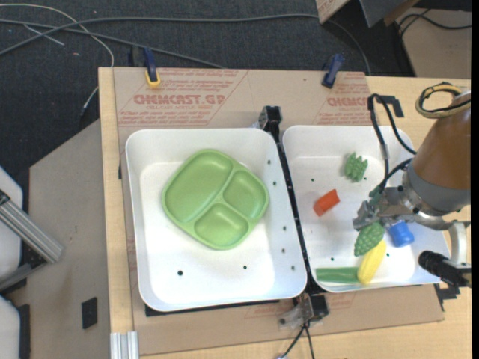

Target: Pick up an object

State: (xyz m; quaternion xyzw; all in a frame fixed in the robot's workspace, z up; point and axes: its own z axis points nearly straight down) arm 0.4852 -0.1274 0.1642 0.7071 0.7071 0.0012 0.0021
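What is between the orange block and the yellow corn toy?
In the camera view, a bumpy dark green toy lies between the orange block and the yellow corn toy.

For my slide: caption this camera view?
Pincer low over toys in right bin; green divided plate lies in left bin.

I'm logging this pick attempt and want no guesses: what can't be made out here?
- Gripper: its wrist covers the fingers from above, so their state and any hold are unreadable.
- Blue object: partly under the arm, too small to name.
- Right bin: far side hidden by the arm.
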